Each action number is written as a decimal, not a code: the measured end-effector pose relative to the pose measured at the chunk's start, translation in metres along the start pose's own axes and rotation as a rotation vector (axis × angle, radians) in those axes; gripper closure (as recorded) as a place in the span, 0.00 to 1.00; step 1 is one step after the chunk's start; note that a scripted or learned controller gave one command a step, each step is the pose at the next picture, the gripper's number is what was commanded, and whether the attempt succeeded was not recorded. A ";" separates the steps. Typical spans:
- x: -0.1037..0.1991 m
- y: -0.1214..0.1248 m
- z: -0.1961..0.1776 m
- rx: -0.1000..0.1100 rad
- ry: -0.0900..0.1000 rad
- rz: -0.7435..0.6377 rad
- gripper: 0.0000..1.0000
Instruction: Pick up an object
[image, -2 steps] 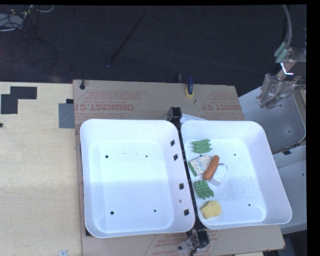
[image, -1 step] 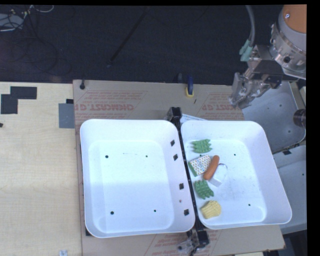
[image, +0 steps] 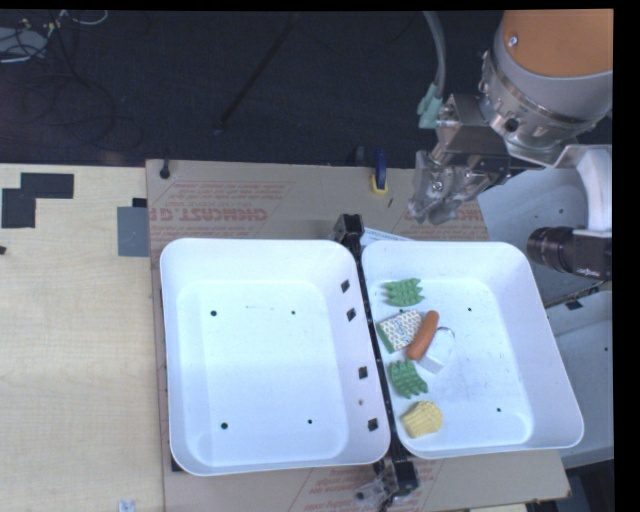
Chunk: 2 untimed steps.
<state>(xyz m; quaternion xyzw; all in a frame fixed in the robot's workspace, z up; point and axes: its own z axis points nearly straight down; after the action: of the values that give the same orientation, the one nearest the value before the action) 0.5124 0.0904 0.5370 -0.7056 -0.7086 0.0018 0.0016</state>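
Currently, jaws (image: 437, 200): upper right, above right bin (image: 545, 330); open-or-clenched state cannot be told.
Carrot (image: 423, 335): right bin, left part, touching checkered block (image: 400, 328).

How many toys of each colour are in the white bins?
Green leafy toy pieces: 2
Orange carrot-shaped toy: 1
Yellow corn-like toy: 1
Pale checkered block: 1
Small white piece: 1
Total: 6, all in the right white bin.
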 end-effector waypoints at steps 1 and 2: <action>0.037 0.001 0.000 -0.002 0.000 0.000 1.00; 0.077 0.057 0.000 -0.004 0.000 0.002 1.00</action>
<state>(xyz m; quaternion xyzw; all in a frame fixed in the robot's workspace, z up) 0.5686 0.1676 0.5369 -0.7064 -0.7079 0.0006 0.0001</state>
